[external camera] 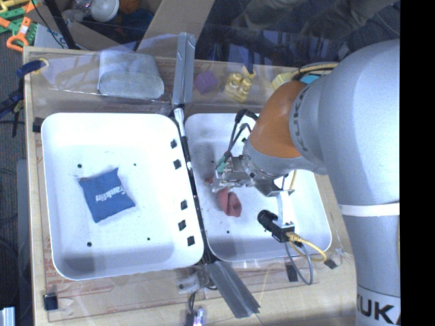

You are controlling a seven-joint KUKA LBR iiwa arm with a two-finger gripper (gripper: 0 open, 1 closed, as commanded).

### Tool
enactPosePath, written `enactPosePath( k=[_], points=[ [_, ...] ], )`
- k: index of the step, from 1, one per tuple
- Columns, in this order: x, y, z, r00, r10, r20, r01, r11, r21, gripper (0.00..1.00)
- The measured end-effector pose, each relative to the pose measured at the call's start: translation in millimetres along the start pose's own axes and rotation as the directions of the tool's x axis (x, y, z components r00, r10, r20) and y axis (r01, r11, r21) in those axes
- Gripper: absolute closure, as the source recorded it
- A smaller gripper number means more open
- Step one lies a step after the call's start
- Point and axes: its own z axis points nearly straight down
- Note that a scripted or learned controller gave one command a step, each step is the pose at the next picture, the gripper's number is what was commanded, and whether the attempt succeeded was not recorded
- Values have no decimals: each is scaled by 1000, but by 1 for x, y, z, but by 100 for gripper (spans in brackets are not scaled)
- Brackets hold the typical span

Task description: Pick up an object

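Reaching in from the right, grey arm (353,128) with orange band hangs over right bin (309,212). Left bin (61,182) holds blue pouch (105,194), lying flat, well apart from arm. Fingers' (228,180) spread: cannot tell. Small reddish object (231,203) lies on right bin floor just below them; contact unclear.

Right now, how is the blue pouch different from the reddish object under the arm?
The blue pouch lies flat in the left bin; the reddish object lies in the right bin. The pouch is larger, squarish and carries white lettering; the reddish object is smaller, rounded and plain. The pouch lies far from the arm; the reddish object sits just below the pincer. Both rest on white bin floors.
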Motion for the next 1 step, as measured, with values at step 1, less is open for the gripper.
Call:
enactPosePath(
  k=[1],
  points=[
    [57, 52, -86, 995, -99, 1, 99, 995, -7, 100]
  ],
)
